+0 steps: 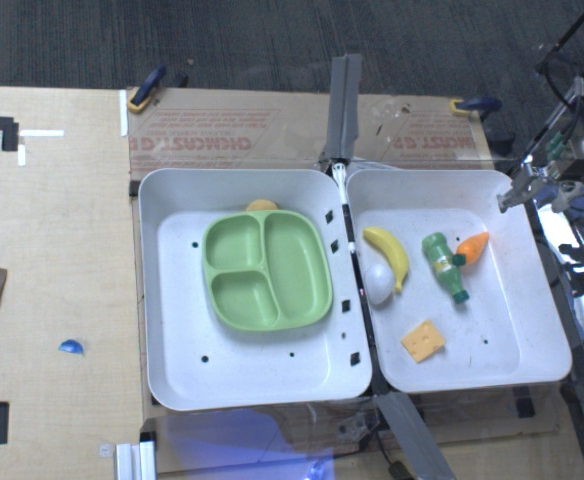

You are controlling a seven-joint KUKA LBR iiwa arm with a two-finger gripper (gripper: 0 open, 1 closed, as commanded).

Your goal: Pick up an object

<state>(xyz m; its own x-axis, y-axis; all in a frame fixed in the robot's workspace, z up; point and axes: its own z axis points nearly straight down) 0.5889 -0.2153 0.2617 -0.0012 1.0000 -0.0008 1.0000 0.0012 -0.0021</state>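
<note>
Overhead, two shallow white bins sit side by side on a pale wooden desk (pixel 52 268), with a cardboard sheet (pixel 232 133) lying behind them. The left bin (pixel 162 368) holds a green divided plate (pixel 268 270) near its centre, leaving bare floor along its front and left walls; a small yellow object (pixel 262 206) peeks out just behind the plate's far rim. The right bin (pixel 532 358) carries a banana (pixel 392 254) with a white egg-shaped object (pixel 378 281) touching it by the dividing wall, a green bottle (pixel 444 265) beside an orange carrot (pixel 473 247), and a yellow cheese wedge (pixel 423 341) lying apart toward the front, with open floor to its right. The end effector (pixel 528 183) hangs over the right bin's far right corner, its state impossible to tell. A small blue object (pixel 70 346) lies on the desk at left.
</note>
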